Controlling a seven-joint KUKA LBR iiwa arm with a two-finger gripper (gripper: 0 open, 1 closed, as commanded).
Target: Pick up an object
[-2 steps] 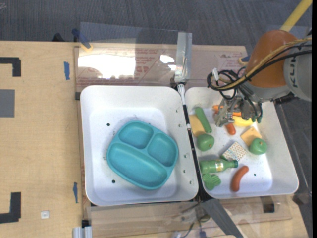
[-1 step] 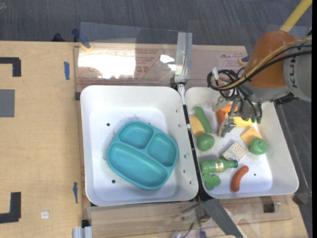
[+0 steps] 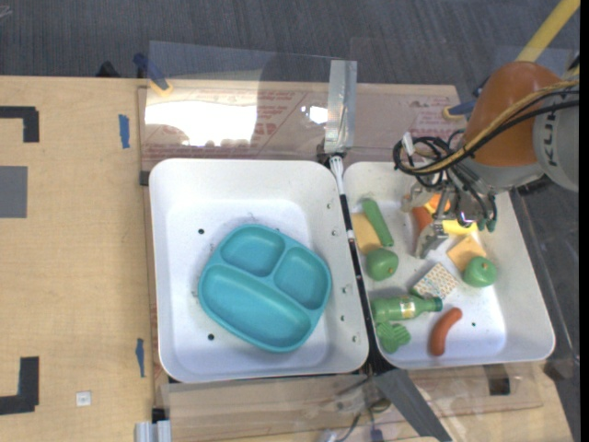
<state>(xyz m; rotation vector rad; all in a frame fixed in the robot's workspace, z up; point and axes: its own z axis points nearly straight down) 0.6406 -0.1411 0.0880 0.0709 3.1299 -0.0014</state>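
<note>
The right bin (image 3: 525, 330) holds several toy foods. Among them are a green cucumber (image 3: 375, 221), a tan piece (image 3: 366, 237), a round green fruit (image 3: 382, 264), a green bottle (image 3: 406, 308) and a red sausage (image 3: 444, 330). There are also a waffle-patterned cracker (image 3: 434, 282), a green apple (image 3: 479, 271), a yellow cheese wedge (image 3: 463, 247) and an orange piece (image 3: 421, 217). My gripper (image 3: 431, 241) hangs low over the middle of this bin. It is between the orange piece and the cheese wedge, just above the cracker. Cables hide much of it.
The left bin (image 3: 175, 201) holds a teal divided plate (image 3: 265, 286). A small leafy green toy (image 3: 393, 337) lies at the right bin's front left corner. The arm's orange band (image 3: 515, 109) and black cables (image 3: 433, 155) hang over the right bin's back edge.
</note>
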